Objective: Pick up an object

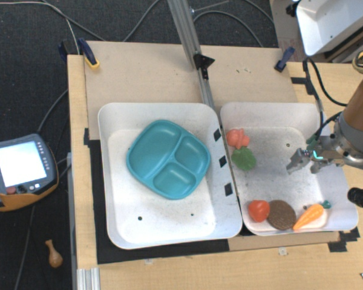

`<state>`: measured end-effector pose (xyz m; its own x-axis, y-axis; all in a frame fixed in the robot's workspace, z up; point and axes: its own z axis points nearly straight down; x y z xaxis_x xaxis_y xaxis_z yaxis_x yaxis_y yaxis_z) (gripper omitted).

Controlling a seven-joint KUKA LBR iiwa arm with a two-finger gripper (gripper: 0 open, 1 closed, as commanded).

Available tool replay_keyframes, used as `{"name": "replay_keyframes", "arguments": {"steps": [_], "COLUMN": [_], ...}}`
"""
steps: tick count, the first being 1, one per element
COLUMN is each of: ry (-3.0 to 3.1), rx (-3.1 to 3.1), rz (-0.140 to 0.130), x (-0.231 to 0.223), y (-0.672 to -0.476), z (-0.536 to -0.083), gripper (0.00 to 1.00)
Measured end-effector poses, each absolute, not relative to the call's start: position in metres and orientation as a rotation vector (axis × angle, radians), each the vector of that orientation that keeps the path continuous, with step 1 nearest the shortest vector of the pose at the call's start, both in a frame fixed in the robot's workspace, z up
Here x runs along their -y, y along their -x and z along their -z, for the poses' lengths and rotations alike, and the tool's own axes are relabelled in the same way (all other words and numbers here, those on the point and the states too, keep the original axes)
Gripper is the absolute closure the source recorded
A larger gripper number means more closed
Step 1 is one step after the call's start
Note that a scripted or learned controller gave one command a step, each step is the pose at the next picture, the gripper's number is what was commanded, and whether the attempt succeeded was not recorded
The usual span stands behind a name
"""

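You are looking down on two white bins side by side on the bench. The left bin (118,222) holds a teal divided plate (168,158), tilted so its three compartments face roughly toward 4 o'clock; it sits in the upper middle of that bin.

The right bin (272,110) holds the loose pieces you can pick from. At about 10 o'clock in that bin, close to the shared wall, you see an orange-pink toy (237,138), and touching it just below, toward 6 o'clock, a green leafy toy (244,159). Along the bin's near edge, from 7 o'clock round to 5 o'clock, lie a red tomato-like piece (259,210), a brown round disc (281,214) touching it, and an orange carrot (309,216) with a green tip, lying just beside the disc.

The arm comes in from 3 o'clock, and its gripper (297,160) hangs over the right half of the right bin, well apart from every toy, with the carrot the nearest, toward 6 o'clock of it. You can make out grey fingertips (293,164) pointing toward 9 o'clock, with nothing between them, but how wide they stand you cannot tell from this angle.

Outside the bins, at 9 o'clock of the bench, a teach pendant (18,171) lies on the dark floor.
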<state>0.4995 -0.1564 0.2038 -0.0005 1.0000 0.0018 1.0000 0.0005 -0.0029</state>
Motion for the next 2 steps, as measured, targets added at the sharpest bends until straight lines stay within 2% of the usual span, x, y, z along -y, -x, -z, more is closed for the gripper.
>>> {"name": "replay_keyframes", "arguments": {"steps": [1, 2], "ry": [2.219, 2.217], "rx": [2.221, 2.215], "rz": [0.0, -0.004], "x": [0.156, 0.161], "y": [-0.5, -0.497], "z": [-0.204, -0.143], "gripper": [0.0, 0.0]}}
